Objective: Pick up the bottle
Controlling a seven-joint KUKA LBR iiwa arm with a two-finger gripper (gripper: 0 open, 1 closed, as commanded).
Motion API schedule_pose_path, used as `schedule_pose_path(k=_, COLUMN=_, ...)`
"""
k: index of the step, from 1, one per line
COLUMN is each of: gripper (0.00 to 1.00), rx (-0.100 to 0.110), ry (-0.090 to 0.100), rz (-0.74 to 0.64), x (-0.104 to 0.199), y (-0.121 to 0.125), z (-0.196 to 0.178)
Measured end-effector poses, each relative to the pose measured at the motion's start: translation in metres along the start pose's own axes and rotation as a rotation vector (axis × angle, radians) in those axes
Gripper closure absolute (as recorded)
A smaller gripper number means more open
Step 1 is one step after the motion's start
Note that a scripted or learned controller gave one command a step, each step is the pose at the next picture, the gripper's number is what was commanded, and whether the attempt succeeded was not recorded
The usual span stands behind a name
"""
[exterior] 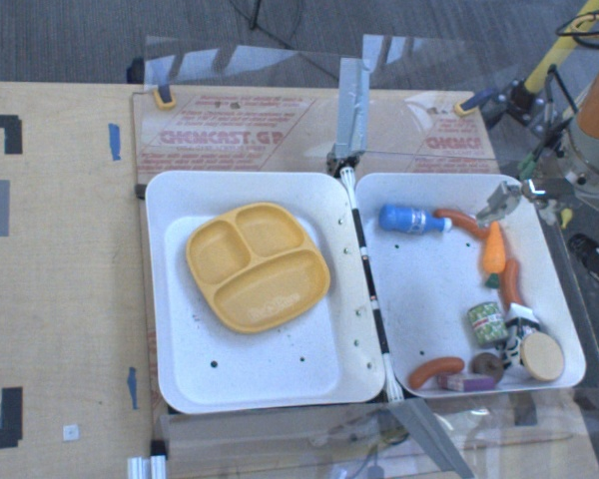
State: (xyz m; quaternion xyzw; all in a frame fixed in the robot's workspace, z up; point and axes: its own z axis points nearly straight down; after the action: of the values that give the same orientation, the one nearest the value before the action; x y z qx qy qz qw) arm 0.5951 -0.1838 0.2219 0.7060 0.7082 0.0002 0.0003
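Small blue plastic bottle [411, 220] lying sideways, upper middle of frame, probably light, rigid, slippery, best pinched across its body; gripper [506, 200] state impossible to tell.

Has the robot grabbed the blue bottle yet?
Not yet. The blue bottle lies on its side at the back of the right bin, nothing touching it. The claw hovers at that bin's far right edge, holding nothing. Reaching, gripping and lifting are all left.

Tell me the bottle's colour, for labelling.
Blue with a white cap, bottle, in the camera view.
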Motion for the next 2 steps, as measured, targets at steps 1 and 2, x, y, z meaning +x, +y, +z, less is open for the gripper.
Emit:
schedule_pose_path(k=1, gripper=0.00, rx=-0.003, ry=-0.002, rz=-0.152, x=0.044, y=0.049, z=0.016)
schedule_pose_path(k=2, gripper=0.00, rx=-0.024, ry=-0.008, rz=-0.243, x=0.023, y=0.073, z=0.108)
